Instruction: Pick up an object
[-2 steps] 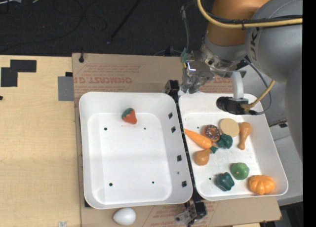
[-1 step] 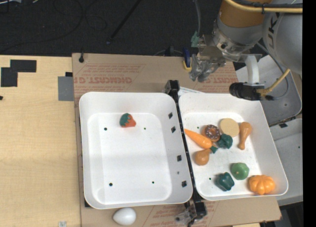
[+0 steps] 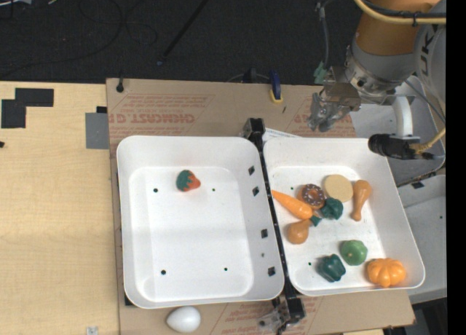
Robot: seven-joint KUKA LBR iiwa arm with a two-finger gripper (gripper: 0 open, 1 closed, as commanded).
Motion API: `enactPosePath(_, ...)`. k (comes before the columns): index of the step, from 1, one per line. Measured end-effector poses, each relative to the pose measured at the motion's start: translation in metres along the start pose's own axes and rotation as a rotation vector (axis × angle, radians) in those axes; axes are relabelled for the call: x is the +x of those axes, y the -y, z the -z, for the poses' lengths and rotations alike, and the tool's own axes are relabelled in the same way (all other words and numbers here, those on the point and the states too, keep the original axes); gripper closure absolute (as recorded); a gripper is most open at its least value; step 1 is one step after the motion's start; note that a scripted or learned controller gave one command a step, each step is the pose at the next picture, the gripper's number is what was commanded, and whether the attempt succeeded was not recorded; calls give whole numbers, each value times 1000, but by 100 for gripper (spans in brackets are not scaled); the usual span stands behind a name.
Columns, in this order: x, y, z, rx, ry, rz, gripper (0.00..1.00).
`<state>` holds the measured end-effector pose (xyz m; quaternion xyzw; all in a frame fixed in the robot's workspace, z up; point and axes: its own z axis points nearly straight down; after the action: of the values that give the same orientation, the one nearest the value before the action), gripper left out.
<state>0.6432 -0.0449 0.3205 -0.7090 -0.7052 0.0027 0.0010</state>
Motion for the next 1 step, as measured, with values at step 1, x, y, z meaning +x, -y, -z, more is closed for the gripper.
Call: enactPosePath(1, -8, -1, 82, -12, -1, 7, 100)
